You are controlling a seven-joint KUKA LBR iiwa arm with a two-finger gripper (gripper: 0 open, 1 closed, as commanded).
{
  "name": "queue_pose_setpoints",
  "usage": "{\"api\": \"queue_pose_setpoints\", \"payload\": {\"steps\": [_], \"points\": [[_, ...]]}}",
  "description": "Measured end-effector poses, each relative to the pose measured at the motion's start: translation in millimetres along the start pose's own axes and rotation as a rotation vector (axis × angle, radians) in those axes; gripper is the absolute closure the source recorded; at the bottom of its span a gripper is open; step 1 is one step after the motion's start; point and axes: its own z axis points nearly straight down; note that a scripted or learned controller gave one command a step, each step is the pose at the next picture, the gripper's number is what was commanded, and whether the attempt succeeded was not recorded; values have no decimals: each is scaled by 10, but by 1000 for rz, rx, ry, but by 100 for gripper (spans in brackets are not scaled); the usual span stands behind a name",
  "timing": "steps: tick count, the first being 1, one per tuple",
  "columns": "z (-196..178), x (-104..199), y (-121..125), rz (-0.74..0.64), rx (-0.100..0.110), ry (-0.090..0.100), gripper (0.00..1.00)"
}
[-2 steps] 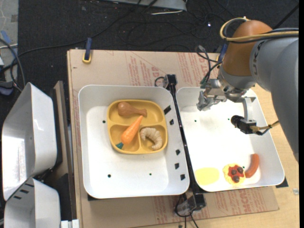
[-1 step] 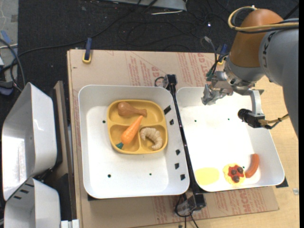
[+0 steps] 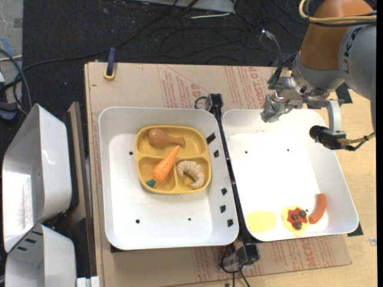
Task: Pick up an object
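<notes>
My gripper (image 3: 272, 111) hangs over the back left corner of the right bin (image 3: 281, 160), with nothing visible between its fingers. At the front of that bin lie a flat yellow disc (image 3: 261, 221), a small red and yellow piece (image 3: 295, 217) and an orange sausage (image 3: 318, 208). The left bin (image 3: 119, 208) holds a yellow divided plate (image 3: 142, 141). On the plate are a brown drumstick (image 3: 165, 138), an orange carrot (image 3: 166, 164) and a pale shrimp (image 3: 191, 172).
The arm's grey body and orange band (image 3: 332, 23) reach in from the upper right, above the right bin's back edge. A black cable end (image 3: 326, 136) hangs over the bin's right side. Another white bin (image 3: 33, 166) stands tilted at the far left. Cables cross the dark floor behind.
</notes>
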Motion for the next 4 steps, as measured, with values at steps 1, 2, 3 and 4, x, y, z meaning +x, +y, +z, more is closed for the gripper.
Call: {"api": "queue_pose_setpoints", "payload": {"steps": [1,2,3,4], "points": [[-87,457,-159,-5,7,3,100],[-168,909,-359,-6,7,3,100],[-150,1347,-697,-5,9,2,100],[-2,1839,-911,-6,10,3,100]]}}
